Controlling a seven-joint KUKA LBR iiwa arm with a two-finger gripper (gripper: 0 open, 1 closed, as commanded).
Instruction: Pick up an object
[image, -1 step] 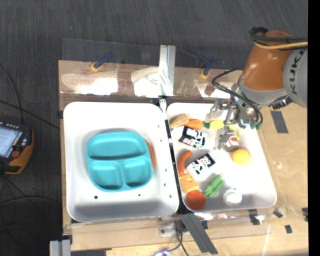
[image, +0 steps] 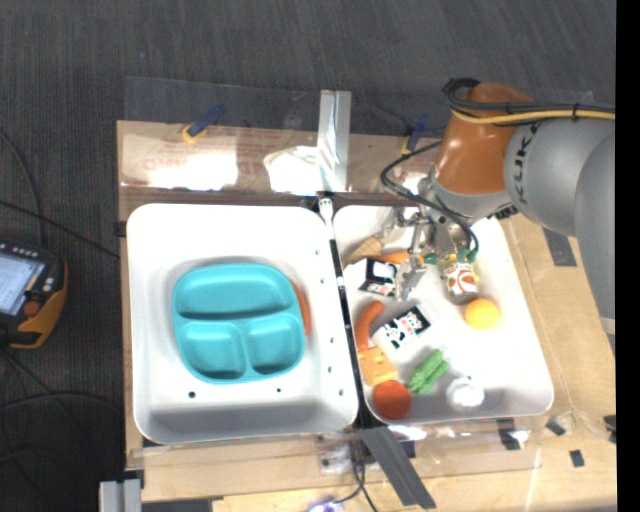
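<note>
My gripper hangs over the back of the right bin, below the arm's orange band. Just under and around it lie a black-and-white patterned piece, a tan cone and a small red-and-white object. An orange ball sits to the right. Further forward are a second black-and-white piece, a green item, a white capped object and orange and red pieces. Nothing is visibly held.
The left bin holds a teal divided plate with an orange thing tucked at its right edge. A ridge separates the bins. Crumpled white material lies behind them.
</note>
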